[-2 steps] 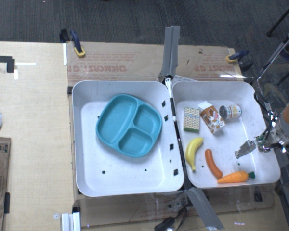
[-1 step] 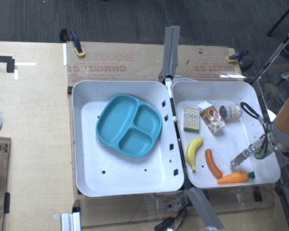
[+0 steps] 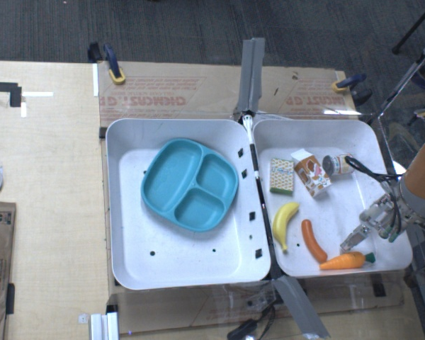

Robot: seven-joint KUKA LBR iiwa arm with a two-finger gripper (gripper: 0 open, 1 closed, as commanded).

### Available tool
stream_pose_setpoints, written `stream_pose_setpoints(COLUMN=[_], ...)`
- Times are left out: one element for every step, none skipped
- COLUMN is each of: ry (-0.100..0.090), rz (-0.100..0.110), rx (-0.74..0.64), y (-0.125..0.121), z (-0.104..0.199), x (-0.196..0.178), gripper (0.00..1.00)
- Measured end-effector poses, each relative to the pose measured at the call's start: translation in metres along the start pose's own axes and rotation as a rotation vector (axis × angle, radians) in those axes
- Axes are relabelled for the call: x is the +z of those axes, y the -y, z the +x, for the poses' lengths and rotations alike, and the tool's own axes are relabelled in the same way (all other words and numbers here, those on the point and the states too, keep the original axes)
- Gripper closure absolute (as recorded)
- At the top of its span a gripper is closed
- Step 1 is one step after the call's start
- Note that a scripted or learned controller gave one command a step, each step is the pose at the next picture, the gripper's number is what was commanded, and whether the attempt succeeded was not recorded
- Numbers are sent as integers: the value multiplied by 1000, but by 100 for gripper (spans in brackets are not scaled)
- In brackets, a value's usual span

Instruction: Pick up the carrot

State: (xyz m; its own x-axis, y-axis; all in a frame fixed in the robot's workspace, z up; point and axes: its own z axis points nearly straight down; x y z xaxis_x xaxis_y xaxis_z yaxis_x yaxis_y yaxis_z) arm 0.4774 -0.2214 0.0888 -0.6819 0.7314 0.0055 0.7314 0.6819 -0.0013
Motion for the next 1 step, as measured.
stream_pose_setpoints(ry=[16], rz=[-8], rx=[-359], y=[-5], z=[-3], x=[-5], gripper=[0])
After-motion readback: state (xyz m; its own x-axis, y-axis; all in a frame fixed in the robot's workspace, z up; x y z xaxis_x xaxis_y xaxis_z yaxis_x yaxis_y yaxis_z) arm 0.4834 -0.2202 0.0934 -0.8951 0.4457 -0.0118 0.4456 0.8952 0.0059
